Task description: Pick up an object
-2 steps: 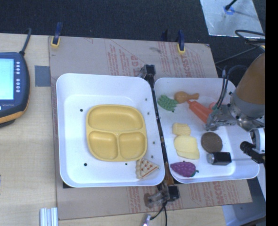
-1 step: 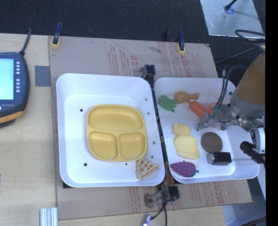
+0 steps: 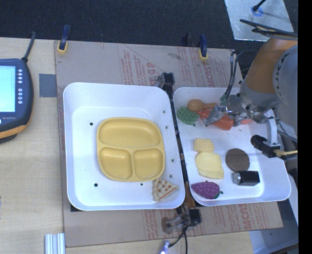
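1. Nearest the camera, at the bottom edge of the bench, a cable clamp (image 3: 180, 222) sits where the two bins meet; just above it lie a purple grape bunch (image 3: 205, 189) in the right bin (image 3: 275, 194) and a waffle wedge (image 3: 163, 188) in the left bin (image 3: 76, 142).
2. The left bin also holds a yellow divided plate (image 3: 130, 148).
3. The right bin carries the likely targets: a yellow block (image 3: 209, 164), a smaller pale piece (image 3: 203, 145), a brown disc (image 3: 237, 159), a dark box (image 3: 247, 178), a green leafy piece (image 3: 187, 115), an orange piece (image 3: 195, 105) and a red piece (image 3: 225, 123).
4. The gripper (image 3: 219, 113) is low over the far end of the right bin, at the red piece; whether it is released or clenched I cannot tell.
5. Risks, as I judge them: the red, orange and green pieces crowd together, so a closing grasp may nudge neighbours or catch two things. The bin wall is close, which may block a finger.
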Available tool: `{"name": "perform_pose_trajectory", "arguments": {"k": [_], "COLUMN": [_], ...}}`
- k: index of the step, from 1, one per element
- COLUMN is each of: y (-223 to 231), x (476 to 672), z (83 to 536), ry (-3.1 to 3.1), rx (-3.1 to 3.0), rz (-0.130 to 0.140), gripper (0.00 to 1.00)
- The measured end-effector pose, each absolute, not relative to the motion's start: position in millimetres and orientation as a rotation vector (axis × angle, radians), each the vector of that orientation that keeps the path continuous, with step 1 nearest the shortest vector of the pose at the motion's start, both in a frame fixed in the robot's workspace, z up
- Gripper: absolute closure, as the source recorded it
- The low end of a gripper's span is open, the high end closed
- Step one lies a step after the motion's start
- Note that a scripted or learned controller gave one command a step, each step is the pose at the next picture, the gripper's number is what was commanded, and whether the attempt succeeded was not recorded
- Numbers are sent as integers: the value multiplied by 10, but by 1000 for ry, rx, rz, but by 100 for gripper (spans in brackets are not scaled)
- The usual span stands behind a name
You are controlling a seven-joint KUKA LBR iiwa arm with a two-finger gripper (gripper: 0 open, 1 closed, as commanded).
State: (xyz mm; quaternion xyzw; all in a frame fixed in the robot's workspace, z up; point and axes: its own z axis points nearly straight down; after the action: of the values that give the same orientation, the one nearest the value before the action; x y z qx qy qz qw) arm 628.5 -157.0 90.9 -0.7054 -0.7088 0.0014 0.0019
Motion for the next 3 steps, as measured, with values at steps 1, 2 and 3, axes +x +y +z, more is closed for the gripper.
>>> {"name": "perform_pose_trajectory", "arguments": {"k": [1,2,3], "y": [-1271,-1991,-2003], "x": [6529,5857,5020], "z": [901,906,903], "ry": [-2216,-2220,-2222], "rx": [-2204,-2217,-2212], "rz": [21,6,6], "gripper": [0,0,0]}}
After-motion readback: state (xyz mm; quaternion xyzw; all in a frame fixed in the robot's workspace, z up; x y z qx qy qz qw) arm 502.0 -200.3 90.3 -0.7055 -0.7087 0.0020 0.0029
